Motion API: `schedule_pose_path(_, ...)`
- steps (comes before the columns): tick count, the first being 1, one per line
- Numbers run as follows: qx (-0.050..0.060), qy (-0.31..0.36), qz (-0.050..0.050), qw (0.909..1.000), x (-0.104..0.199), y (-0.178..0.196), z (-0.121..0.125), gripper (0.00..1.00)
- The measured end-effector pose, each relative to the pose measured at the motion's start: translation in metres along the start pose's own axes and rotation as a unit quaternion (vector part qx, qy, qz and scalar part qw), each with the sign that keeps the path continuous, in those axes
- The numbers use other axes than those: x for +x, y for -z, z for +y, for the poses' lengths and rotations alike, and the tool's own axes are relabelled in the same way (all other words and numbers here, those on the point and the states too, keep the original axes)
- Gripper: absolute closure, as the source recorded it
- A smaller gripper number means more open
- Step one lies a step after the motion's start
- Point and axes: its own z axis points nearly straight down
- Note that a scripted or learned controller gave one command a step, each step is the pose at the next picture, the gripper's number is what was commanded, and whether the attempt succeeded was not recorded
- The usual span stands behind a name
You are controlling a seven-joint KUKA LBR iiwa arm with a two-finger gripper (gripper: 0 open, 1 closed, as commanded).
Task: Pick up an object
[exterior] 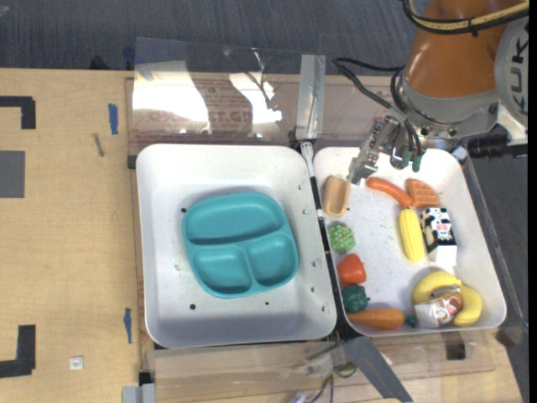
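My claw hangs over the far end of the right bin; can't tell whether it's apart or together; nothing visibly in it; bread roll just below it by the bin's left wall; sausage beside it; corn mid-bin; banana near corner; teal plate in left bin.

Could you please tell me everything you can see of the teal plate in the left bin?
The teal divided plate looks like matte plastic, a rounded rectangle with three compartments: one long across the far side, two smaller on the near side. It lies flat and slightly skewed in the middle of the left bin, touching only the bin floor.
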Motion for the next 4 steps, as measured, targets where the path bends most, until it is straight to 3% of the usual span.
schedule_pose_path(1, 0.001, -0.023, 0.001, 0.9997, -0.031, 0.016, 0.023, 1.00)
schedule_pose_path(2, 0.000, 0.346, 0.007, 0.9380, -0.029, -0.138, -0.078, 1.00)
schedule_pose_path(3, 0.001, 0.337, -0.004, 0.9414, -0.091, -0.002, -0.062, 1.00)
schedule_pose_path(4, -0.001, 0.360, 0.009, 0.9330, -0.050, -0.168, -0.061, 1.00)
